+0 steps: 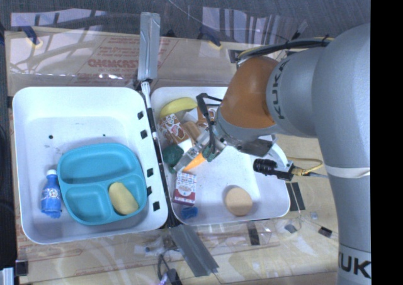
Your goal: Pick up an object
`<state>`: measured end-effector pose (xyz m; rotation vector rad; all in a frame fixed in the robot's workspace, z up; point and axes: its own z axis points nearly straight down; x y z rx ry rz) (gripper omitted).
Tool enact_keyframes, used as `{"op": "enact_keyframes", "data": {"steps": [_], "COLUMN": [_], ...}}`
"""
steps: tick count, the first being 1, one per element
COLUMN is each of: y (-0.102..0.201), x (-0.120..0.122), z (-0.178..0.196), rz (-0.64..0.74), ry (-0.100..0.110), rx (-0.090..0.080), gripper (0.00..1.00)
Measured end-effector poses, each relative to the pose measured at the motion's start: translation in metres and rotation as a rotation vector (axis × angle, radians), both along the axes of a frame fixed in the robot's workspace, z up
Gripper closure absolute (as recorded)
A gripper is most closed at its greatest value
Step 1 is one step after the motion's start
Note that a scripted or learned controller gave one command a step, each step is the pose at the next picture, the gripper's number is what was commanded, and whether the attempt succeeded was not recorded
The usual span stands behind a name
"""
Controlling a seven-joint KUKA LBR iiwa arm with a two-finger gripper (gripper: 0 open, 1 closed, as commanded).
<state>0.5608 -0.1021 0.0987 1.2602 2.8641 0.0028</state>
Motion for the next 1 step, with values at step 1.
{"op": "enact_keyframes", "data": {"steps": [1], "y": [0.0005], "x": [0.0014], "z": [0.0114], "rz": [0.005], "ry": [-0.003], "rx": [0.0], "gripper": [1.0]}}
